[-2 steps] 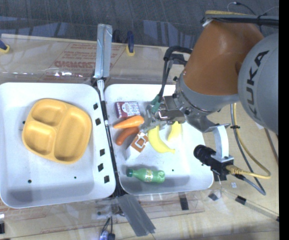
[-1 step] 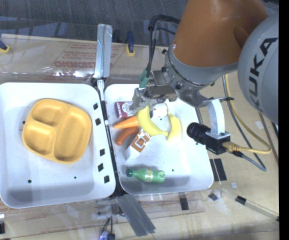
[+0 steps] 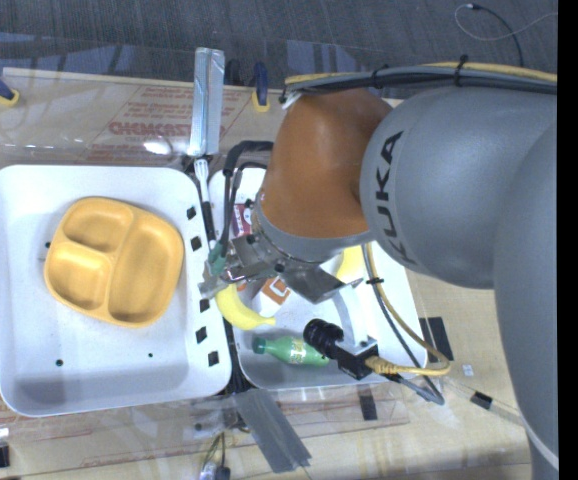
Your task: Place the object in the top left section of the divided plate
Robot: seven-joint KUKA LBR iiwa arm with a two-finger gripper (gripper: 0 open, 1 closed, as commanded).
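A yellow divided plate (image 3: 114, 260) lies in the left white bin (image 3: 29, 368), its sections bare. The arm's orange band and grey wrist hang over the right bin (image 3: 269, 373). My gripper (image 3: 237, 268) reaches down at the right bin's left side, just above a yellow banana (image 3: 241, 311). Whether anything sits between its fingers is hidden by the wrist. A green bottle (image 3: 291, 350) lies at the bin's front, and an orange-and-white item (image 3: 276, 289) sits right beside the gripper.
The arm covers most of the right bin. A yellow object (image 3: 350, 264) peeks out under the wrist. A black cable connector (image 3: 334, 345) and cables trail over the bin's front right. A metal bar (image 3: 207, 98) stands behind the bins.
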